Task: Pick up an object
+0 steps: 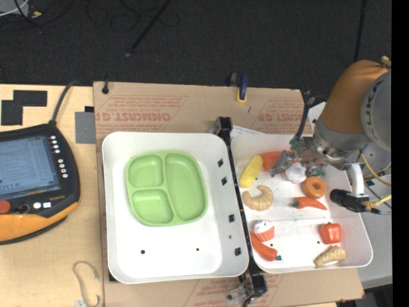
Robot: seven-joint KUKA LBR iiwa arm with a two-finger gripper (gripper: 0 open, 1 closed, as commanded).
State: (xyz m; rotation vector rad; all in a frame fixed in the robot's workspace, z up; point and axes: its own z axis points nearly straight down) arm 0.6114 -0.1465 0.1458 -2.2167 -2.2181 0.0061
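Right bin [364,251] first, because that's where the pickings are: an orange ring-shaped piece [314,187] sits toward the far right of it, and the gripper [295,166] hangs just to its left and a touch farther back, low over the bin floor. Fingers? I cannot tell how wide they stand (the dark metal parts blur together there), and nothing shows clearly gripped between them. A small whitish thing [294,173] lies right under the gripper, touching or nearly so.

Just near of the ring lies a red-orange chili pepper [310,203]. Left of the gripper, a yellow corn cob [251,171] rests tilted against the bin's left wall, with a reddish piece [272,158] just beyond it. A tan croissant [258,198] curls below the corn. Nearer still: a red-and-white piece [263,230], a carrot [264,247], a red bell pepper [330,233] and a pale wedge [330,256] at the near right.

The left bin [121,235] holds a green divided tray [167,188]. Far left on the bench, a control pendant [35,181].
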